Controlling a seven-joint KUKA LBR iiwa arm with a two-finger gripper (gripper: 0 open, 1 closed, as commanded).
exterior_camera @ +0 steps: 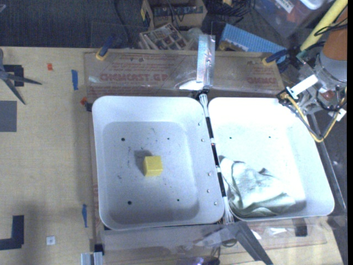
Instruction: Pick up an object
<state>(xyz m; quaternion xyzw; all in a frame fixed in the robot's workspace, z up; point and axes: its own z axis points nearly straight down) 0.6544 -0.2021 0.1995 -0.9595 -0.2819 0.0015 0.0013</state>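
- Currently, the left bin [105,115] holds one yellow block [153,165], lying flat just past centre toward 6 o'clock, apart from every wall.
- The right bin [265,115] holds a crumpled pale cloth [256,191] bunched in its 7 o'clock corner, touching the near wall and the divider side.
- The arm [331,65] sits at the 2 o'clock corner of the right bin, outside the rim, well apart from both objects.
- The gripper [322,95] is lost among wrist hardware and cables; whether it is released or clenched cannot be told. Nothing is seen between its tips.
- Task status: judged not started. No object is lifted; approach, descent, grasp and lift all remain.
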